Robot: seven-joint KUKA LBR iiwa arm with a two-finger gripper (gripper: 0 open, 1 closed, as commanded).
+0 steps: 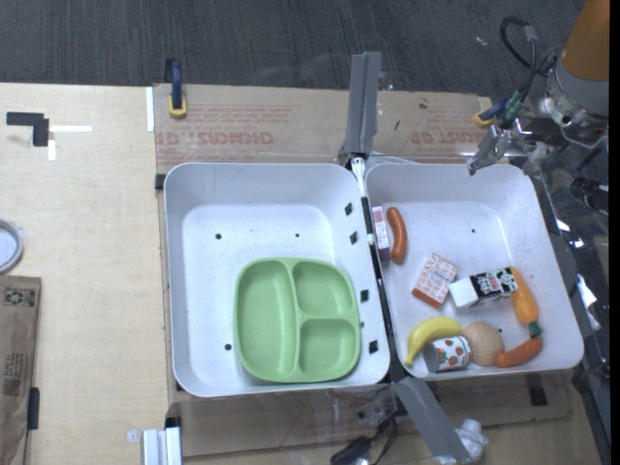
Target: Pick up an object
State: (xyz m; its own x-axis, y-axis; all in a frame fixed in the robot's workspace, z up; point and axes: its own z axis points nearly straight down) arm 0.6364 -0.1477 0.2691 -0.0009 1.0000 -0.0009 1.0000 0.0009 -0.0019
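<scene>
My claw (481, 159) hangs over the right bin's (455, 197) far corner; I cannot tell its spread.
The banana (432, 335), egg (482, 341) and carrot (516, 353) crowd together, so I might nudge instead of grab.

A: Any legible text on the bench?
B: 1 clear case. The cardboard sheet (291, 124) behind the bins carries red print, upside down from this camera; it appears to read "CHEMCAST GP".
A: The packages in the right bin?
B: The black-and-white carton (489, 286) and the orange box (434, 279) carry print, too small to read.
</scene>
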